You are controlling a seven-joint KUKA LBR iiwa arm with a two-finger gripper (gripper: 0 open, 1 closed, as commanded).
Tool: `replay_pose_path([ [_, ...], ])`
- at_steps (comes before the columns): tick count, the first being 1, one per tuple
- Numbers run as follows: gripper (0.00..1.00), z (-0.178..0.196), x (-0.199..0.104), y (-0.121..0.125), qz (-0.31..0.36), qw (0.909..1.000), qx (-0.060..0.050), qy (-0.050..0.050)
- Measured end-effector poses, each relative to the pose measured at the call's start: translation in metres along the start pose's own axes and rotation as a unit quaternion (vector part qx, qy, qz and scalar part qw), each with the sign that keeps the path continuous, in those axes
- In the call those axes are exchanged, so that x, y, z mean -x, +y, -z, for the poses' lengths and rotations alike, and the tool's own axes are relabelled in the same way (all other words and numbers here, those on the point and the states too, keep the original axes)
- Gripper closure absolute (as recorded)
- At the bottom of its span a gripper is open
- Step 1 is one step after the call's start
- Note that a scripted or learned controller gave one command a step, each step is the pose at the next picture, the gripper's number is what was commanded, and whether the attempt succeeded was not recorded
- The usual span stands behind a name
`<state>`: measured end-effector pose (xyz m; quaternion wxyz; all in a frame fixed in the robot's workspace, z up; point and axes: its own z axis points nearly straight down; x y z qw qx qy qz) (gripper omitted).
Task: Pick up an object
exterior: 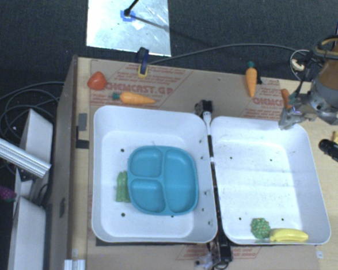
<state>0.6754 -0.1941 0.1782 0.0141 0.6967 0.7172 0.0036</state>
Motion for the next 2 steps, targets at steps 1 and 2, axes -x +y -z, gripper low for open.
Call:
replay_pose_path([
  [1,1.0,0.0114,0.0004,0.0013,0.002,1.0,0.002,-0.001],
  [2,0.0,0.0112,0.0004,0.0012,0.002,1.0,0.002,-0.001],
])
